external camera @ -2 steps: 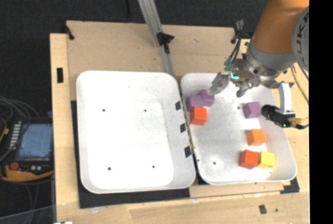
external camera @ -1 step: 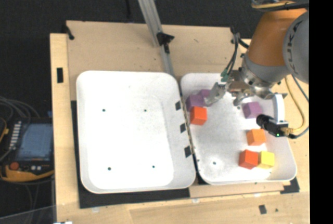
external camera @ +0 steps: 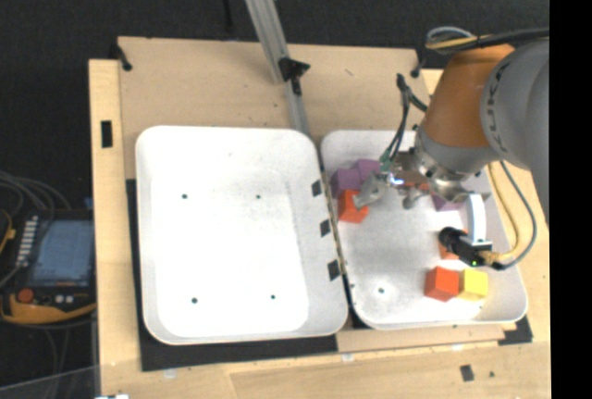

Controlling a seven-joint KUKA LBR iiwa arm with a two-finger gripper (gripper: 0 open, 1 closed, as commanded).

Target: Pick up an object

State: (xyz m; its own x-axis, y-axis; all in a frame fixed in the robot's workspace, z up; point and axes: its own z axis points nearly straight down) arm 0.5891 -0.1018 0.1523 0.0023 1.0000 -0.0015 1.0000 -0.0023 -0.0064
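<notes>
My gripper [external camera: 388, 187] hangs low over the upper part of the right bin [external camera: 398, 305], under the grey arm with its orange band. Just left of it lies a purple object [external camera: 351, 174], with a red-orange block [external camera: 351, 206] below that, near the bin's left wall. A grey part of the gripper reaches down toward the red-orange block. Whether it touches the block is unclear. A small purple piece [external camera: 446, 198] peeks out on the gripper's right side. Nothing can be seen held.
An orange cube [external camera: 444, 283] and a yellow block [external camera: 475, 285] sit side by side in the right bin's lower right corner. The left bin [external camera: 148, 230] stands beside it. A slanted metal bar [external camera: 264, 13] rises behind the bins.
</notes>
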